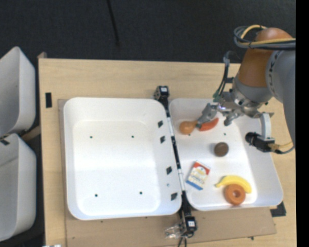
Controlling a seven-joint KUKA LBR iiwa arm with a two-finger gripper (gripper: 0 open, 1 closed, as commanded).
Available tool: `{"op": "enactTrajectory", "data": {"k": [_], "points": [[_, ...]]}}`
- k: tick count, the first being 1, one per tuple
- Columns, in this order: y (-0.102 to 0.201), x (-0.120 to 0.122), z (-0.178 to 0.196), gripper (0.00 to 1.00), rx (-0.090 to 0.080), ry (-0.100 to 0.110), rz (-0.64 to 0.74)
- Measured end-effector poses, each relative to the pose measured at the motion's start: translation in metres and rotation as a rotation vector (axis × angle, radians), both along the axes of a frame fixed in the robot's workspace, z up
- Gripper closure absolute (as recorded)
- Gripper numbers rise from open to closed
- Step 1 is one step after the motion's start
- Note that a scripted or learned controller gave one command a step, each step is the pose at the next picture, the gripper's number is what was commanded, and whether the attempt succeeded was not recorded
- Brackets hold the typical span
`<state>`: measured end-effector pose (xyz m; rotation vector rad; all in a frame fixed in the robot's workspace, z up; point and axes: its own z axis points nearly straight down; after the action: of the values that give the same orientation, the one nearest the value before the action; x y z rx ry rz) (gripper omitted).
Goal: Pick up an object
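End effector over red piece in right bin, beside orange ball.

Robot test lab.
A grey-and-orange industrial arm stood over two shallow white plastic bins on a plywood counter.

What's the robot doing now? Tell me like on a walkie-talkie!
End effector low over right bin, at red piece. Orange ball beside it. Nothing seen held.
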<state>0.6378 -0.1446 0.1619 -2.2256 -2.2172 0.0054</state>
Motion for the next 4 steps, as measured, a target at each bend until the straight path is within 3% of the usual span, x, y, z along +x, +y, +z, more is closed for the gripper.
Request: {"op": "enactTrajectory", "data": {"k": [1,2,3,4], "points": [[-0.011,-0.071,-0.064,0.0,0.003,0.005,0.001],[0.043,-0.013,-0.06,0.0,0.001,-0.008,0.008],[0.064,0.056,0.046,0.0,0.0,-0.017,0.009],[0.009,0.041,-0.007,0.0,-0.001,-0.002,0.001]]}}
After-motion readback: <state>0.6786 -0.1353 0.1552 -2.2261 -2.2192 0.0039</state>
